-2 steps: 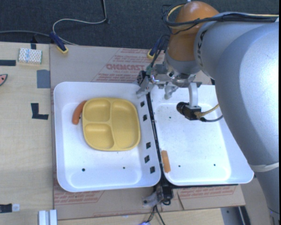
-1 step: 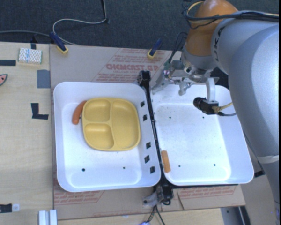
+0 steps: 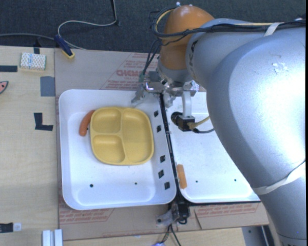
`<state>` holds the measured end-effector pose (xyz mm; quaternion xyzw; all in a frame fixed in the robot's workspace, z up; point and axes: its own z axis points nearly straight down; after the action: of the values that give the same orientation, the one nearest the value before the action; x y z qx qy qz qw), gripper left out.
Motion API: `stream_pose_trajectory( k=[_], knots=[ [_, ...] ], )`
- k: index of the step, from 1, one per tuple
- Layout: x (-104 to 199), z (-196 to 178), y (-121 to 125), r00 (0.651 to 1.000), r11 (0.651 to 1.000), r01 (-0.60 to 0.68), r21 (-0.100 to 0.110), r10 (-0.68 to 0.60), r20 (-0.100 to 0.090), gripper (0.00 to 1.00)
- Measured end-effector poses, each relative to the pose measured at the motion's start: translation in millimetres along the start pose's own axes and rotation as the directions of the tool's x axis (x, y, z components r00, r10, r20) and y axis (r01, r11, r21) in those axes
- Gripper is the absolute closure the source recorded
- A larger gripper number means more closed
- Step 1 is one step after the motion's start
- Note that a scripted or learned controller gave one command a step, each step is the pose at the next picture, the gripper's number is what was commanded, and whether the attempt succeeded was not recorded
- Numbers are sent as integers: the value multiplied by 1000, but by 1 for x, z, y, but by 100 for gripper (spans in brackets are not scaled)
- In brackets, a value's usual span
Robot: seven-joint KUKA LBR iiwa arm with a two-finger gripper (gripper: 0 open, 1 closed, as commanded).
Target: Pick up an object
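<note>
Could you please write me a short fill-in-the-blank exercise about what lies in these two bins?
1. The yellow plate lies in the ____ bin.
2. The plate has ____ compartments.
3. The orange sausage touches the plate's ____ edge.
4. The small carrot lies in the ____ bin.

Missing words: left; three; left; right

A yellow tray (image 3: 121,136) is lying in the left bin (image 3: 77,188), touching an orange sausage (image 3: 84,123). The gripper (image 3: 151,94) is hovering at the bins' far edge. A carrot (image 3: 181,176) is sitting in the right bin (image 3: 215,183).
</note>
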<state>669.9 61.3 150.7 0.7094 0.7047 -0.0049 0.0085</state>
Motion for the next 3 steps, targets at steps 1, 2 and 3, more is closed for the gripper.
stream_pose_trajectory(
  k=[1, 2, 3],
  knots=[
    [-17, -10, 1, 1000, 1000, -11, 0, 11, 29, 100],
    [-17, -20, 1, 999, 1000, -10, 1, 10, 30, 100],
    [-17, -29, 1, 999, 1000, -8, 2, 8, 31, 100]
  ],
)
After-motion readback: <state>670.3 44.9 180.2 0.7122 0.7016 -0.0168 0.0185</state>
